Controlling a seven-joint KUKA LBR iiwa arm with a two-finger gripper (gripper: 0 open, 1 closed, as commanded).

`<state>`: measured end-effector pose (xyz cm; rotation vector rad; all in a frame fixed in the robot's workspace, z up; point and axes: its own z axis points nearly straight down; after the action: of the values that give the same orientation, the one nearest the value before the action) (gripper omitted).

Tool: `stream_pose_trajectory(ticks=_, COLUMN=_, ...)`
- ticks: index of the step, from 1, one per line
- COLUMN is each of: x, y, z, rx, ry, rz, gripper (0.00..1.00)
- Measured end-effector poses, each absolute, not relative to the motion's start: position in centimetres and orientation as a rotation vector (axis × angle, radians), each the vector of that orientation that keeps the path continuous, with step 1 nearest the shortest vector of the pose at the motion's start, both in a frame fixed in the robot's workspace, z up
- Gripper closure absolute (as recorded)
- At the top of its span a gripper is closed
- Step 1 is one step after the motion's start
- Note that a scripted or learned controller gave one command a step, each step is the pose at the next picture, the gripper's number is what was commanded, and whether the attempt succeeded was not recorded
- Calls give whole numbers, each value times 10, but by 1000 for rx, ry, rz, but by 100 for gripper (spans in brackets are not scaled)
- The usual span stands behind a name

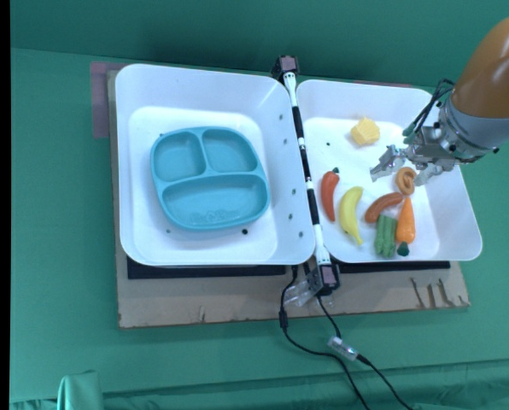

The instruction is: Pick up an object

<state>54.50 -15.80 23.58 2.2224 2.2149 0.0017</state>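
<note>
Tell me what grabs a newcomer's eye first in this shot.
Probably the teal divided plate, alone in the left bin. Next, the cluster of toy food in the right bin: a banana, a red pepper, a carrot and a yellow chunk. The arm's claw hangs open over that pile, holding nothing.

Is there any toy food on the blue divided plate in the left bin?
No, the blue divided plate has bare compartments; the banana lies in the right bin.
</note>
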Motion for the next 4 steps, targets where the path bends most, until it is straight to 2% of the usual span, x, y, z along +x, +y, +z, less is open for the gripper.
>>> stream_pose_trajectory(ticks=1, x=527, y=-182, z=185, rx=2215, ry=2209, rz=12, gripper=0)
stream_pose_trajectory(ticks=2, x=529, y=-184, z=198, rx=2212, ry=2198, rz=17, gripper=100)
stream_pose_trajectory(ticks=3, x=527, y=-182, z=298, rx=2222, ry=2213, rz=1, gripper=100)
stream_pose_trajectory(ticks=4, x=530, y=-140, z=339, rx=2220, ry=2214, rz=4, gripper=100)
